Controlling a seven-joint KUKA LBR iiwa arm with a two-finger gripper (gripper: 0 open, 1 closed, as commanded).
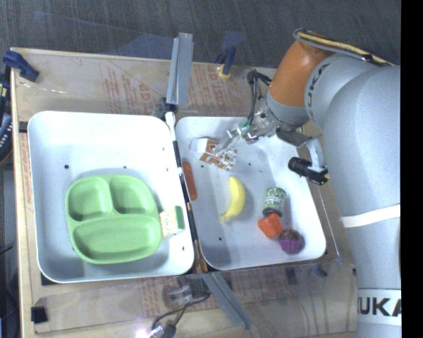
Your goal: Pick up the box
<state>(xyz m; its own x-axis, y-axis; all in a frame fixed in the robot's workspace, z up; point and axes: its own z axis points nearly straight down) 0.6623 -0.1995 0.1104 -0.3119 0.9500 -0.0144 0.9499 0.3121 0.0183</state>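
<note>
Left white bin (42, 189): you'll find a green three-compartment plastic tray (113, 218) toward 6 o'clock. Right white bin (307, 248): yellow banana (233, 197) at centre; small green-labelled jar (273, 201), orange object (271, 225) and purple object (291, 241) clustered toward 4 o'clock.

The right bin (307, 252) is crowded. The box (218, 155) lies near its back left corner, with the gripper (234, 138) right above it. A banana (233, 197) lies in the middle. A small bottle (273, 201), an orange thing (271, 225) and a purple thing (291, 241) sit close together at the front right. The front left floor is bare. In the left bin (42, 146), a green tray (113, 218) fills the front; the back is open.
</note>
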